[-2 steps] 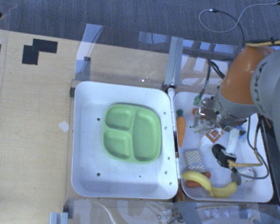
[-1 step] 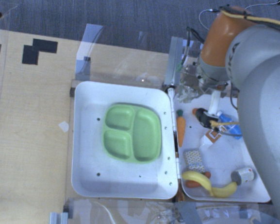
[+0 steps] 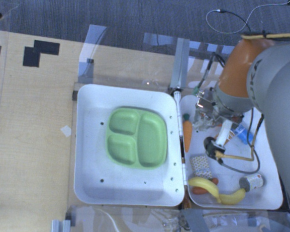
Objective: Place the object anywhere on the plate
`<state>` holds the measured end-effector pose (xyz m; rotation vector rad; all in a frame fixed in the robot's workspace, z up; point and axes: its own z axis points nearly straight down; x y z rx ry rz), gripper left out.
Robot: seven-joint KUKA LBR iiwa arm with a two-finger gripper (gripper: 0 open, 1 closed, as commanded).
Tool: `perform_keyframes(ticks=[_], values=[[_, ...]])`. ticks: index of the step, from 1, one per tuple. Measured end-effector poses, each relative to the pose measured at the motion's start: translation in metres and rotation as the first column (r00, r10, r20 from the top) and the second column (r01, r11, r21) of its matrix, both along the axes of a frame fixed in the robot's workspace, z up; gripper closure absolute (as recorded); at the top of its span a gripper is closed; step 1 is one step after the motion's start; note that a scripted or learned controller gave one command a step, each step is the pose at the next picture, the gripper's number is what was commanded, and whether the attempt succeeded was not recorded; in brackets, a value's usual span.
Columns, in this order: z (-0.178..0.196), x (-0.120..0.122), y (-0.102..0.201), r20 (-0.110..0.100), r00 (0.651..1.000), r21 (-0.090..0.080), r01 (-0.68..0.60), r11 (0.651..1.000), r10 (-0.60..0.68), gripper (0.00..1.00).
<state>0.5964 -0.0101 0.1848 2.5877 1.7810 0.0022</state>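
- My gripper (image 3: 205,116) hangs over the right bin (image 3: 274,200), near that bin's far left corner and close to the wall it shares with the left bin (image 3: 89,148)
- I cannot tell from this view whether my gripper is wide, narrow or closed on anything; it is a small tangle of metal parts under my wrist
- My arm (image 3: 270,63) comes in from the right, and its orange band sits just above the gripper
- The green plate (image 3: 135,137) lies flat in the middle of the left bin; it has three compartments, two small ones on the left and one long one on the right
- Which thing is meant for the plate I cannot say for sure; all the loose things lie in the right bin, apart from the plate
- The carrot (image 3: 187,134) is the one nearest my gripper: it lies just below it, lengthwise along the left wall of the right bin
- A small patterned square (image 3: 201,166) lies nearer the front, between the carrot and the banana (image 3: 219,191)
- The banana curves along the front wall of the right bin, with a small red thing (image 3: 200,190) touching its left end
- A grey cylinder (image 3: 252,183) lies just above the banana's right end
- A blue thing (image 3: 242,134) sits to the right of my gripper, partly hidden
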Motion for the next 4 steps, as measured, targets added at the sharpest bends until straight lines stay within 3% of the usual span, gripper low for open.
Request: perform_keyframes(ticks=[1,2,3,4], values=[[0.030,0.056,-0.075,0.005,0.954,-0.004,-0.300,0.954,0.300,1.00],[0.001,0.073,-0.016,0.004,0.905,-0.003,-0.426,0.905,0.426,1.00],[0.001,-0.019,0.002,0.003,0.895,-0.002,-0.446,0.895,0.446,1.00],[0.023,0.073,0.001,0.004,0.842,-0.003,-0.540,0.842,0.540,1.00]])
